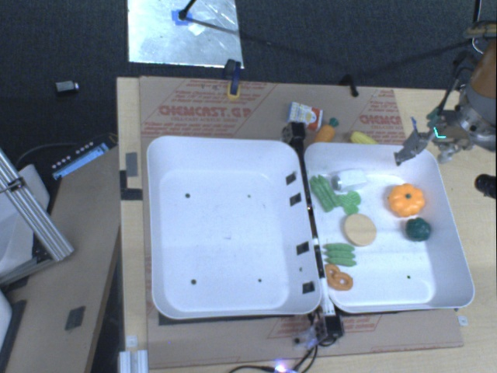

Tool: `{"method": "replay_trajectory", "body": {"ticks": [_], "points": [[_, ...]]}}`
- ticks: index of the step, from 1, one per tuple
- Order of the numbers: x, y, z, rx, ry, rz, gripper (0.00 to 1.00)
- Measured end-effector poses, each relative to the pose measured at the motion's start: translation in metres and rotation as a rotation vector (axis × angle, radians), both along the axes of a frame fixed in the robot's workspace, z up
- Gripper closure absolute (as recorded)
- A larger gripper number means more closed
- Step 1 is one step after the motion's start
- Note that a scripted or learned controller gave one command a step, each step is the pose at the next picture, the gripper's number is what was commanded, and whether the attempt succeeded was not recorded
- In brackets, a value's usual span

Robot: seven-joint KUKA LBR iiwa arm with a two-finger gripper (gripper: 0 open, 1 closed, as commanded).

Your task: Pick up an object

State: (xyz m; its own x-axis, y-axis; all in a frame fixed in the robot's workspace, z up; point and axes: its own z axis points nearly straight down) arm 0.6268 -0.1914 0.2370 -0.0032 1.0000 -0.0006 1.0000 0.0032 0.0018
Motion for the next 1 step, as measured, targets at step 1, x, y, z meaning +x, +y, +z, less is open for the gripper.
{"method": "replay_trajectory", "body": {"ticks": [1], "points": [[0.0009, 0.0001, 0.0109, 0.0, -0.004, 0.003, 1.0]]}}
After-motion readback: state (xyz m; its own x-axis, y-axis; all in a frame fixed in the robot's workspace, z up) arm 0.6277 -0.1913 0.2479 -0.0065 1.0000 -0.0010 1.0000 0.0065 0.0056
